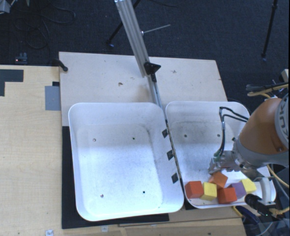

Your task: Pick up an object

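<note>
Several small blocks lie bunched in the near corner of the right bin (194, 127): a red block (194, 189), a yellow block (210, 191), an orange block (217, 179), a second red block (227, 195), a purple block (238, 189) and a yellow block (248, 185). My gripper (218, 167) reaches down from the right, just above the orange block. The wrist's orange band (263, 129) covers most of the hand.
The left bin (86, 132) lies beside the right one, with a metal divider bar (169, 146) between them. A slanted aluminium rail (135, 38) rises at the back. Cables hang near the arm (231, 114).
</note>
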{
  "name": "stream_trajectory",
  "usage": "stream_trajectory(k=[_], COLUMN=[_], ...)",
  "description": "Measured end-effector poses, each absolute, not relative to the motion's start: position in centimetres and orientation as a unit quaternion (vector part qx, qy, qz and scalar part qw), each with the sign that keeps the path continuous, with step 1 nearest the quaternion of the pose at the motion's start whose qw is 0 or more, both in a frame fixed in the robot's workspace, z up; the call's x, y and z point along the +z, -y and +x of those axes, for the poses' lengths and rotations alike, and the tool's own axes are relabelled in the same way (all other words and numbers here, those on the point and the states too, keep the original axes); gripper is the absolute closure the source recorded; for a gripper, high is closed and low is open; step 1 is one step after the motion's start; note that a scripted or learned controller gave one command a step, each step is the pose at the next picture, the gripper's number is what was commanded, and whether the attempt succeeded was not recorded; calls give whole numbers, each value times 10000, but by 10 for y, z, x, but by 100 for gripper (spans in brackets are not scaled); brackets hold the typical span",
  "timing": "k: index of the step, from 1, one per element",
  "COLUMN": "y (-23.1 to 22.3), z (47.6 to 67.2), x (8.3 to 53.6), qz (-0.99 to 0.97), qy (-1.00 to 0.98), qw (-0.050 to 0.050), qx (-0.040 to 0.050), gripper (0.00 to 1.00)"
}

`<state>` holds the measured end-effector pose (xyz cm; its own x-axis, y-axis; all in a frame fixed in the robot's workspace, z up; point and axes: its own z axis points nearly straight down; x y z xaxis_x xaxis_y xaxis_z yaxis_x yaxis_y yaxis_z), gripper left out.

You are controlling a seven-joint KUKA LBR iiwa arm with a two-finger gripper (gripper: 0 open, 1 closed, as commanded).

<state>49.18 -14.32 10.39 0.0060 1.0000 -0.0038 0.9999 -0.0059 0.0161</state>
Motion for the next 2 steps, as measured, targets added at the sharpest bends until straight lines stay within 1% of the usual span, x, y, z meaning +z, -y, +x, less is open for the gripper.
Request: stream_trajectory(k=[1,2], y=[134,133], z=[488,487], x=[213,209], qz=[7066,7060], qy=[-7076,-7082], qw=[22,-12], qx=[16,-7], gripper=[100,0])
